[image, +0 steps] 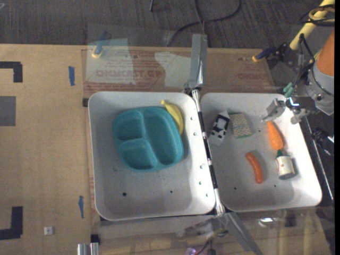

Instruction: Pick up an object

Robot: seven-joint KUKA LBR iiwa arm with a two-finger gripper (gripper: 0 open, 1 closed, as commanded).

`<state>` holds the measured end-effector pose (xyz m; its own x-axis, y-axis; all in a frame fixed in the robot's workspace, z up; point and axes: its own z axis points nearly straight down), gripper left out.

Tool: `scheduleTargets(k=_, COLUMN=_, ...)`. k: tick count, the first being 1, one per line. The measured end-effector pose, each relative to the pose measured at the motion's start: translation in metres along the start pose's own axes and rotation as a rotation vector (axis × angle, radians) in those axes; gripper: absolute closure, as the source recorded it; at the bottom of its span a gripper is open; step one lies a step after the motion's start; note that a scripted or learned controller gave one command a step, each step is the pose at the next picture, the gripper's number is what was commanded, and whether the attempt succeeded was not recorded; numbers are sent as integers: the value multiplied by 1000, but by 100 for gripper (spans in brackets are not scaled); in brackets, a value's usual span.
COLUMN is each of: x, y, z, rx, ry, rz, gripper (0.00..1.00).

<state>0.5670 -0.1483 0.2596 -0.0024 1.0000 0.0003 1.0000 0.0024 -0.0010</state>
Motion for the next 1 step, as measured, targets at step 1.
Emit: scheduleTargets(k=1, x=-28, y=1, z=157, rx=-2, ry=0, rz=-44, gripper=0)
